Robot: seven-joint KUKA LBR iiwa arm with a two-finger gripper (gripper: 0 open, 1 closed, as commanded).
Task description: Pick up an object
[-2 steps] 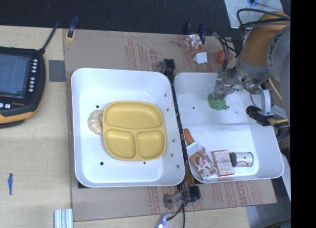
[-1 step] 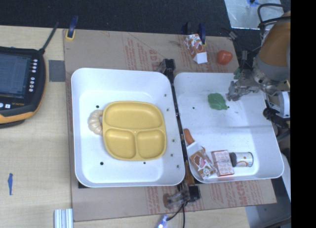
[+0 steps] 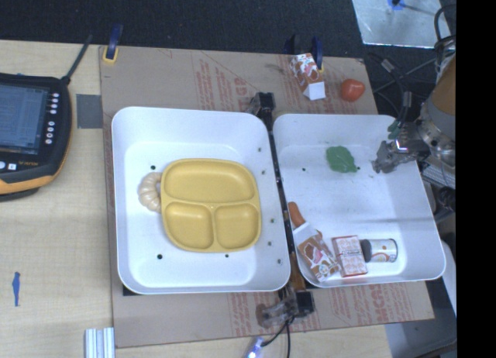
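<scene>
The right bin point(image 3: 387, 201) holds a green leafy object point(image 3: 341, 159) near its far middle. Along its near edge lie a small can point(image 3: 380, 251), a red-and-white packet point(image 3: 349, 256), a brown snack packet point(image 3: 316, 254) and an orange carrot-like piece point(image 3: 295, 214). My gripper point(image 3: 389, 155) hangs over the bin's right side, just right of the green object and apart from it. Nothing shows between its fingers.
The left bin point(image 3: 139, 256) holds a yellow divided tray point(image 3: 209, 203) with a beige shell-like object point(image 3: 149, 191) at its left. Outside the bins at the back stand a small carton point(image 3: 307, 74) and a red tomato point(image 3: 353, 89). A tablet controller point(image 3: 31, 128) lies far left.
</scene>
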